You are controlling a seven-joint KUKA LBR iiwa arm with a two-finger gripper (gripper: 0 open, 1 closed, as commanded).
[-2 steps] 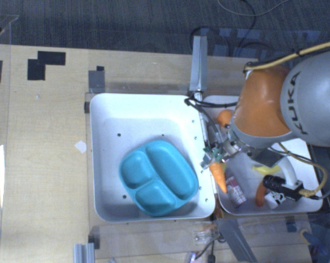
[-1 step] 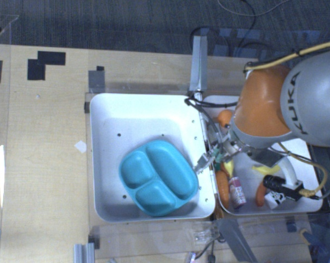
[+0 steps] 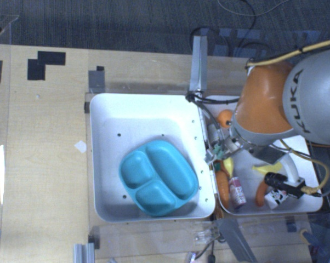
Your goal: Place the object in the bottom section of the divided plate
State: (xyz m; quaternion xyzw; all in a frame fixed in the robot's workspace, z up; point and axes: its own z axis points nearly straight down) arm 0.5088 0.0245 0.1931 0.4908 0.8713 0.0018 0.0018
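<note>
A blue divided plate (image 3: 158, 177) lies in the left white bin (image 3: 107, 119), toward its front right; its three sections hold nothing. My gripper (image 3: 215, 151) hangs low over the left edge of the right bin (image 3: 313, 204), close to the wall between the two bins. Under and beside it are a yellow piece (image 3: 228, 164), an orange carrot-like thing (image 3: 222, 186) and a small can with a dark red label (image 3: 237, 192). The arm's orange band and grey body cover most of the right bin.
An orange ball (image 3: 224, 117) sits at the right bin's back left. A yellow banana-like piece (image 3: 262, 170) and an orange-red sausage shape (image 3: 260, 194) lie farther right. A grey metal post (image 3: 198, 64) stands behind the bins.
</note>
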